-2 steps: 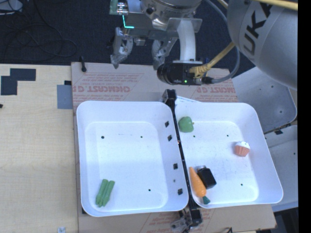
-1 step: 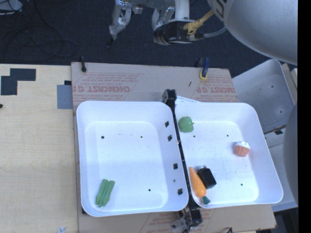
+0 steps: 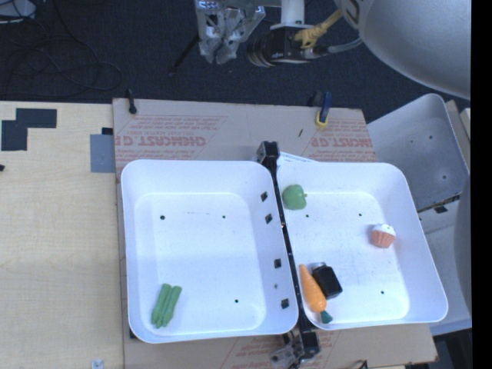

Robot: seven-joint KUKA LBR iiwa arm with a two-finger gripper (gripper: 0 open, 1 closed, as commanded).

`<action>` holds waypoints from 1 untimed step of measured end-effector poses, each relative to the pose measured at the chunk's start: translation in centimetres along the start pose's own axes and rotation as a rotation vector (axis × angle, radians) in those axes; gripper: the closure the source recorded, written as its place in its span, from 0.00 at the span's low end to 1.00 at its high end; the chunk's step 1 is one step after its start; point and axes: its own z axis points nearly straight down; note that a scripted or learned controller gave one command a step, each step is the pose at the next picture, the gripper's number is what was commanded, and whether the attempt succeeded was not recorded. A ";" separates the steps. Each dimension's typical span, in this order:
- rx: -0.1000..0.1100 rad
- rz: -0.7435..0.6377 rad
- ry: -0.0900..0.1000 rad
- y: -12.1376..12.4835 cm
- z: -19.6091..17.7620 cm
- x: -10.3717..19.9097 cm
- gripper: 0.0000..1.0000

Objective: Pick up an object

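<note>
**End effector parked high, four candidates waiting in the bins**

The end effector (image 3: 223,33) hangs above the far edge of the table (image 3: 54,229), well apart from both bins; nothing sits between its fingers, and how wide they stand cannot be told from this angle.

The left bin (image 3: 138,183) holds a green bean pod (image 3: 166,305) near its front left corner. The right bin (image 3: 407,198) holds a green toy pepper (image 3: 294,197) close to the divider, a small cupcake (image 3: 382,236) toward the right wall, and an orange toy carrot (image 3: 311,289) touching a small black block (image 3: 327,280) near the front.

No object has been approached yet, so the step in hand is choosing a target and descending. The cupcake looks like the safest pick: it stands alone with free floor all round. The carrot and block crowd each other, and the pepper lies near the wall, so a finger could catch the rim. Come straight down, centred over the target, and close only once the fingers straddle it.
</note>
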 end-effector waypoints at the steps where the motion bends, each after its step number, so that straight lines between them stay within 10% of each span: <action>1: 0.001 -0.001 0.000 0.0 0.0 0.1 0.00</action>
